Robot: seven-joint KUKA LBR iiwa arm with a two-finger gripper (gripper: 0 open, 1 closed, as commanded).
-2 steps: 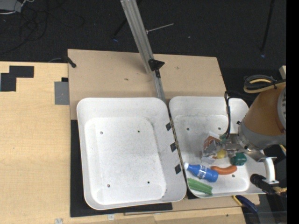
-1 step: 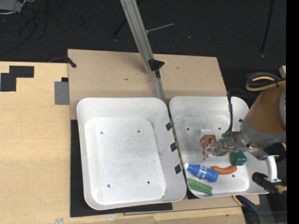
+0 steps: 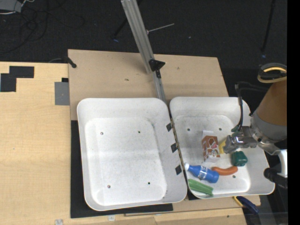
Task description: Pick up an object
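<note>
Nearest the camera in the right bin (image 3: 225,108): green piece (image 3: 200,187), blue bottle (image 3: 203,173), orange carrot-like piece (image 3: 225,170). Further back: dark green block (image 3: 240,159) and red-and-white packet (image 3: 210,146). Gripper (image 3: 233,143) sits low between block and packet; cannot tell its opening or whether it has hold of anything. Every object rests on the bin floor. Judgement: pick not yet achieved; grasp and lift remain.
</note>
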